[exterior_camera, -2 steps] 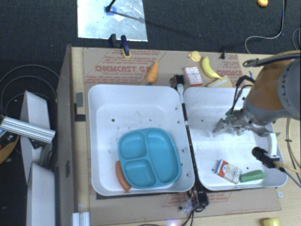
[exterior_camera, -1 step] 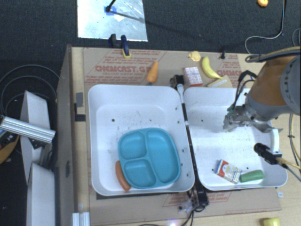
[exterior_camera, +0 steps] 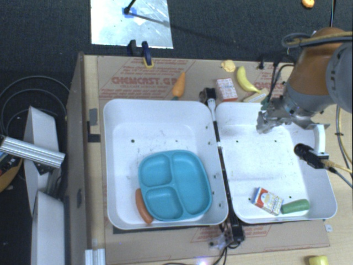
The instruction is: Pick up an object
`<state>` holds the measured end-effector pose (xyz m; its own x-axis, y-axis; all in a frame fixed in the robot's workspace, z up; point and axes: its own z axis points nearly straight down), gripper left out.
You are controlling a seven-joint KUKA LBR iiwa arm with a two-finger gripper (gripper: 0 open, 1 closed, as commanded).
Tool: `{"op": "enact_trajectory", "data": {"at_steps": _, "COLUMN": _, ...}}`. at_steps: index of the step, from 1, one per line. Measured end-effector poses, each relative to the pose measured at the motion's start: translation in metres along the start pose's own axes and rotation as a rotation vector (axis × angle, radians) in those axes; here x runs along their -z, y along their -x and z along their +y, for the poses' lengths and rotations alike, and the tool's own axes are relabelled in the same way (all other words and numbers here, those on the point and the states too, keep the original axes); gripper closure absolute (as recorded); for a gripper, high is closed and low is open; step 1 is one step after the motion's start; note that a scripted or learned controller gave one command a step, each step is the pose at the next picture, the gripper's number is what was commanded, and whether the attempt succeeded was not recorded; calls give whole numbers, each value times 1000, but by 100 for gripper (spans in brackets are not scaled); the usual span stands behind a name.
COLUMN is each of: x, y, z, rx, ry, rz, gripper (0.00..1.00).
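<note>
we are hovering over the right bin (exterior_camera: 242,164), its far end, our claw (exterior_camera: 266,123) carrying nothing; whether it is apart we cannot tell. candidates are lying at the bin's near end: a small carton (exterior_camera: 267,200) touching a green piece (exterior_camera: 295,206).
</note>
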<state>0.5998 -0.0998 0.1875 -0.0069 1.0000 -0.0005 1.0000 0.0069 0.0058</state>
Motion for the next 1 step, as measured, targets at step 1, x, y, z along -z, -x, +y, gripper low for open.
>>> {"op": "enact_trajectory", "data": {"at_steps": 1, "x": 27, "y": -38, "z": -1, "rx": -1, "ry": -3, "rz": 1, "gripper": 100}}
